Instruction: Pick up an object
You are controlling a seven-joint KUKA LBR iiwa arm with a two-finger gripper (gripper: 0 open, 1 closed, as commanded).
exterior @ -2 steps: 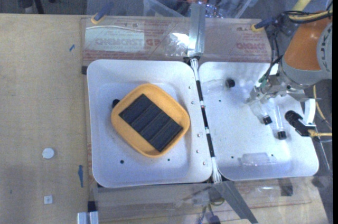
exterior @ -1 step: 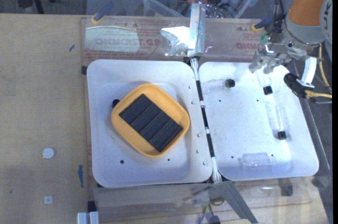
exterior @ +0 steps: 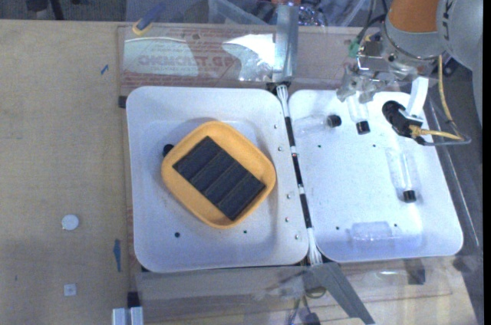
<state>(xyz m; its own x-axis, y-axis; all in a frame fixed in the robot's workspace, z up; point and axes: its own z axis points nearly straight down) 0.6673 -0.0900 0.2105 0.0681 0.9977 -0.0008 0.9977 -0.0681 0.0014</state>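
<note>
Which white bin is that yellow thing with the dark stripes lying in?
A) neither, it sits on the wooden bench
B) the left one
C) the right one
B: the yellow object lies inside the left bin, across the divider from the right bin.

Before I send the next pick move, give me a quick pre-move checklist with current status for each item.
1. Target present: ok. A yellow object with dark ribbed panels lies in the left bin.
2. Target unobstructed from above: ok. Nothing lies on top of it.
3. End effector position: not ok. It sits over the far edge of the right bin, not over the target.
4. End effector carrying anything: cannot tell. Its tips are too cluttered to read.
5. Right bin contents: cannot tell. Clear, see-through items seem to lie there, hard to make out.
6. Path across the divider: ok. Nothing tall stands between the bins.
</note>
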